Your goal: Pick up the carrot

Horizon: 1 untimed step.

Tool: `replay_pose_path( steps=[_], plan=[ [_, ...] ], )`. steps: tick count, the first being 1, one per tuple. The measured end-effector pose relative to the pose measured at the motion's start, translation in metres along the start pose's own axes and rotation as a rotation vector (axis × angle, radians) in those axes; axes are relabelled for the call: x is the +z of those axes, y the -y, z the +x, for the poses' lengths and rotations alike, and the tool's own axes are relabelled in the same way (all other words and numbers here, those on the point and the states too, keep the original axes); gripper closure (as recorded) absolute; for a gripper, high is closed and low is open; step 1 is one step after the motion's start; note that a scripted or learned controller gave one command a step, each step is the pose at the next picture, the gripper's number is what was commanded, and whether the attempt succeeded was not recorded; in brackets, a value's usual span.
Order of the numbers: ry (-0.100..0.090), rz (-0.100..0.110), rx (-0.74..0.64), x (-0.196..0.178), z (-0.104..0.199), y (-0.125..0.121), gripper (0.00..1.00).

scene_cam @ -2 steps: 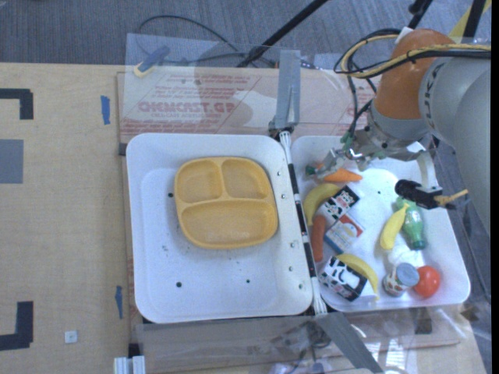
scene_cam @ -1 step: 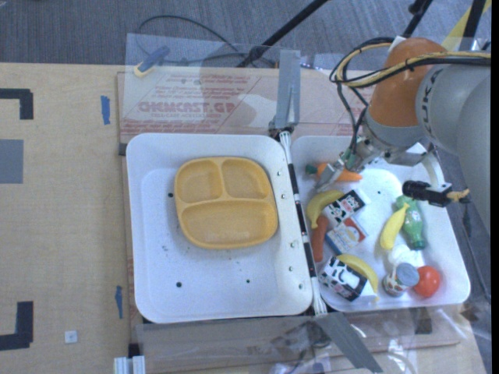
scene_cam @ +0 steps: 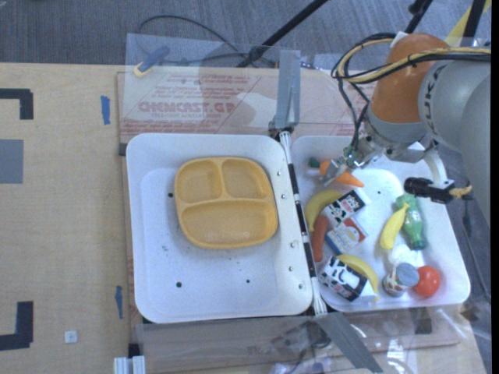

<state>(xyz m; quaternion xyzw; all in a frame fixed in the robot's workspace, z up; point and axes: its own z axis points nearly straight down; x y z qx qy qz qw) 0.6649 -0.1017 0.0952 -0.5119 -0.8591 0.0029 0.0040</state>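
The small orange plastic toy carrot (scene_cam: 348,180) lies at the back of the right white bin (scene_cam: 452,232), just under my two-finger gripper (scene_cam: 343,164). I judge it light, stiff and slick, so grip mid-body. Its grasp I cannot tell.

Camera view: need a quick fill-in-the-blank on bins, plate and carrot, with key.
1. The yellow divided plate lies in the ___ bin.
2. The carrot lies in the right bin, near its ___ left corner.
3. The plate has ___ compartments.
4. The hand is above the ___ bin.

Missing words: left; far; three; right.
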Motion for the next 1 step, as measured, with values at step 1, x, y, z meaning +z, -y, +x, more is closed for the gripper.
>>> replay_pose_path(
  steps=[1],
  plan=[
    [0.009,-0.014,-0.172,-0.0911,0.0656,-0.0367,1.00]
  ],
)
